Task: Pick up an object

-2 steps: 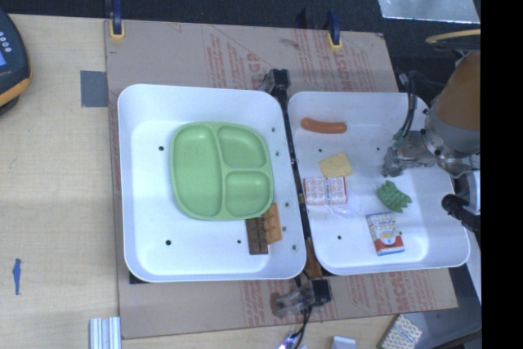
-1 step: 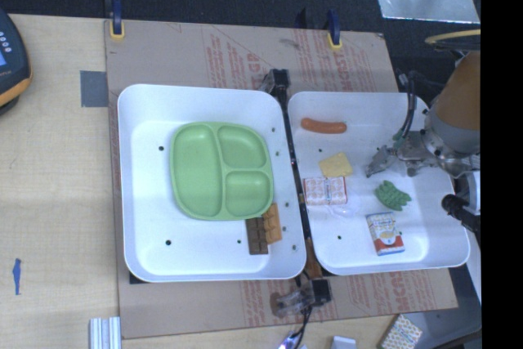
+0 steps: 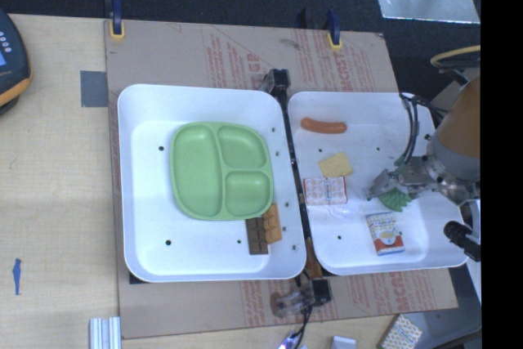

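Note:
My gripper (image 3: 398, 185) hangs low over the right side of the right bin (image 3: 359, 257), directly above a small green object (image 3: 395, 200) that it partly hides. Whether it touches that object I cannot tell. Other items lie loose in the same bin: an orange sausage (image 3: 324, 126) at the back, a yellow cheese wedge (image 3: 336, 165), a red-and-white packet (image 3: 325, 191) near the left wall, and a small carton (image 3: 384, 233) at the front. The arm's orange band (image 3: 464, 123) shows at the right edge.
The left bin (image 3: 147, 249) holds a green divided plate (image 3: 221, 170) and a brown wafer bar (image 3: 263, 230) at its front right. Blue clamps (image 3: 115, 16) (image 3: 333, 27) pin the cardboard at the back. A cable (image 3: 411, 135) loops beside the gripper.

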### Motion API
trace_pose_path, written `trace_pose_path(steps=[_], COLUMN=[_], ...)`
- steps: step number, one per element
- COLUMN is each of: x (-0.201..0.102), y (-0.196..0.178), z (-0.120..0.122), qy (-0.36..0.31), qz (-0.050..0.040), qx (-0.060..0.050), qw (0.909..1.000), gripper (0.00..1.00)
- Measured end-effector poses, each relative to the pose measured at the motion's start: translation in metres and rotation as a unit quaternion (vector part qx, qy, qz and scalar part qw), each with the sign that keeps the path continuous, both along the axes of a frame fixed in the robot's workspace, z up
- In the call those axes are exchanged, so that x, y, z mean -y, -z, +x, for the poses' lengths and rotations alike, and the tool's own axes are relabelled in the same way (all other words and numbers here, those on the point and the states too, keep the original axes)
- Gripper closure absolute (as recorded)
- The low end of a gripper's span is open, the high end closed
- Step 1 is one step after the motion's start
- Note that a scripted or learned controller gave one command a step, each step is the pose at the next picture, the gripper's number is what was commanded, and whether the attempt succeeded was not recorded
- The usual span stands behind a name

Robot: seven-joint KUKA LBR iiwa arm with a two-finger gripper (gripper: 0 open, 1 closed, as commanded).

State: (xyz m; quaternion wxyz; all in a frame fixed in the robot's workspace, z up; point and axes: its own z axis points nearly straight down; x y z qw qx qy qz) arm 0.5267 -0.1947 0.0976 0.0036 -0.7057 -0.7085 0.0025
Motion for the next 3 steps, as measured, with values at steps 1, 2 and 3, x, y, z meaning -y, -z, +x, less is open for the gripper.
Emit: trace_pose_path(steps=[1,2,3], x=[0.002,-0.044,-0.137], y=[-0.011,-0.053,-0.097], z=[0.002,0.061,0.072], qy=[-0.001,-0.003,-0.005], qz=[-0.0012,-0.0007,0.0007], qx=[0.002,0.007,0.005], qw=[1.0000,1.0000,1.0000], gripper=[1.00,1.00,1.00])
